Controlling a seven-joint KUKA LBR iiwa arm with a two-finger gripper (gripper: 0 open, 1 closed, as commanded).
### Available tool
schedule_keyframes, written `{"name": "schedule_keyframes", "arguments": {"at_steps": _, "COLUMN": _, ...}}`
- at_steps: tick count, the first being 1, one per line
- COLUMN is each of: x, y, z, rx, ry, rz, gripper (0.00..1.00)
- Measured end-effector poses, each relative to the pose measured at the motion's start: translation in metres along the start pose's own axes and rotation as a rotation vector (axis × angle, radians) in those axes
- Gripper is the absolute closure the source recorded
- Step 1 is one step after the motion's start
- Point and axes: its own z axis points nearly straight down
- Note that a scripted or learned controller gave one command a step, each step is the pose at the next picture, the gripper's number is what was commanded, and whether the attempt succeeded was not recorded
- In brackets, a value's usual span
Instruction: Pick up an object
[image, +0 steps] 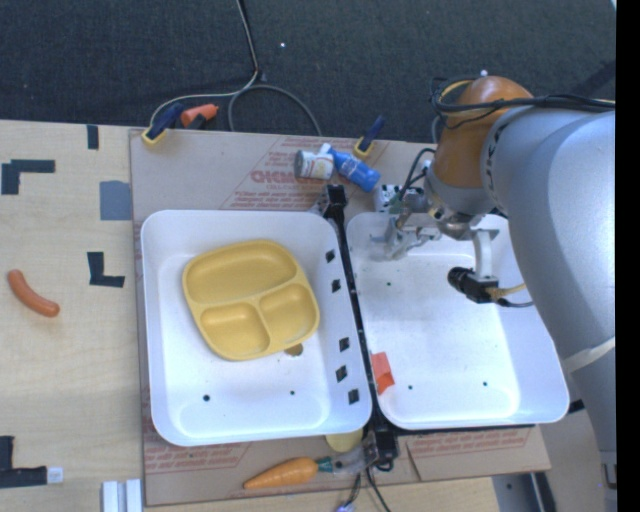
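Note:
A yellow divided plate (250, 297) lies in the left bin (175, 400). A small orange piece (382, 372) rests at the left wall of the right bin (500, 400). My gripper (397, 238) hangs low over the far left corner of the right bin, under the orange-banded wrist (470, 140). I see nothing in it. A small dark bit (293, 350) peeks out from under the plate's near edge.
Behind the bins lies a white and blue bottle (338, 165), between two clamps (180, 117) (370, 135). A toy carrot (283, 473) lies in front of the bins, and a sausage (33, 293) on the bench at far left. The grey arm (570, 220) covers the right side.

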Motion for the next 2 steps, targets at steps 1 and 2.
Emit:
{"name": "schedule_keyframes", "arguments": {"at_steps": 1, "x": 0.1227, "y": -0.0763, "z": -0.085, "rx": -0.001, "ry": 0.01, "rz": -0.008, "gripper": 1.0}}
{"name": "schedule_keyframes", "arguments": {"at_steps": 2, "x": 0.1137, "y": -0.0757, "z": -0.0792, "rx": 0.003, "ry": 0.003, "rz": 0.003, "gripper": 0.0}}
